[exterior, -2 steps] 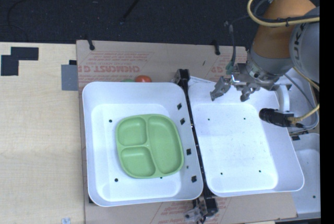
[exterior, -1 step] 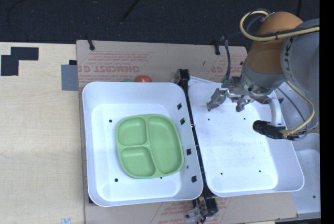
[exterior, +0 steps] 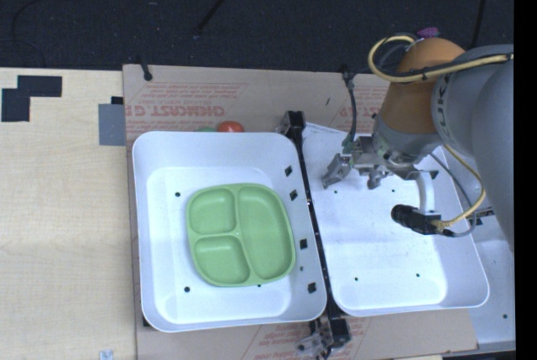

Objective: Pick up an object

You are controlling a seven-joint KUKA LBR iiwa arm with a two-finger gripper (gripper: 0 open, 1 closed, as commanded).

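Two shallow white bins sit side by side on the desk (exterior: 67, 207). The left bin (exterior: 159, 174) carries a green divided plate (exterior: 241, 233), lying flat near its middle with three compartments facing up. The right bin (exterior: 377, 266) shows bare floor in the lower part of the frame, and the claw (exterior: 359, 167) hangs over its upper left corner, close to the black divider between the bins. From this slanted view, whether the claw is clenched or released cannot be told, and nothing is seen gripped in it. The arm (exterior: 470, 115) enters from the right of the frame, its orange band (exterior: 419, 90) above the wrist. A small red-orange object (exterior: 229, 127) lies just beyond the far wall of the left bin. The plate is judged light, stiff and smooth plastic, likely slippery; lying flat, it offers little purchase except at its raised outer rim or an inner dividing ridge, which appear the soundest places to take hold.
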